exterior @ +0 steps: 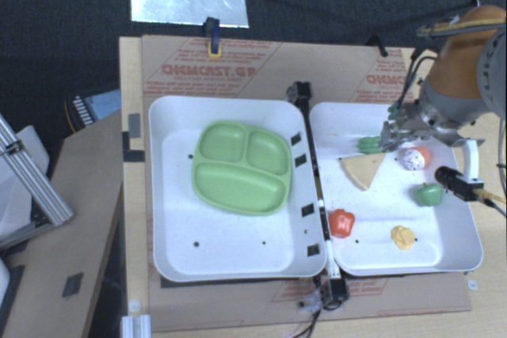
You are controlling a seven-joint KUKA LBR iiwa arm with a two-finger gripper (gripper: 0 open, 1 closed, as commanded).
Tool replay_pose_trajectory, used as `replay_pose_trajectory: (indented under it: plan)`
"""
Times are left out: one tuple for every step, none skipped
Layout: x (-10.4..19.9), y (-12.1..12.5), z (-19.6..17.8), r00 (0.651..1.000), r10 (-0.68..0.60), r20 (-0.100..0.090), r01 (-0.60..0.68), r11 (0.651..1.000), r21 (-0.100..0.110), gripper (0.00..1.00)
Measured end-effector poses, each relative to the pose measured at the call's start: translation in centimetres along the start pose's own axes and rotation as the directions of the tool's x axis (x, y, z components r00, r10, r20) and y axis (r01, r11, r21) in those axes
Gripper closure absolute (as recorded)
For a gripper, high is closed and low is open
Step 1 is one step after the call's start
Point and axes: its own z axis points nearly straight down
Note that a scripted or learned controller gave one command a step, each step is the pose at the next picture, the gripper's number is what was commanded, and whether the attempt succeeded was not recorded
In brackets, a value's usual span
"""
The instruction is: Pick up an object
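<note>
The gripper (390, 135) hangs low in the right bin (455, 253), at about 11 o'clock of it, just beside a small green piece (368, 144). Whether it is pinching anything, I cannot tell. The green piece looks like light, stiff plastic, probably slick; its short width seems the best place to grip. A tan wedge (361, 169) lies at its 6 o'clock, a white ball (412, 160) at 4.

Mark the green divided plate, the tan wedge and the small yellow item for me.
green divided plate (241, 167): camera view, on its large front compartment.
tan wedge (363, 168): camera view, on its flat top face.
small yellow item (402, 237): camera view, on its middle.
</note>
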Motion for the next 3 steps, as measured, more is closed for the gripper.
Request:
replay_pose_trajectory:
  plan:
    - [0.2, -0.8, -5.1, 1.000, 0.000, 0.000, 0.000, 1.000, 0.000, 1.00]
    - [0.2, -0.7, -6.0, 1.000, 0.000, -0.001, 0.000, 1.000, 0.003, 1.00]
    - [5.1, -2.3, -7.1, 1.000, -0.003, -0.002, 0.003, 1.000, 0.004, 1.00]
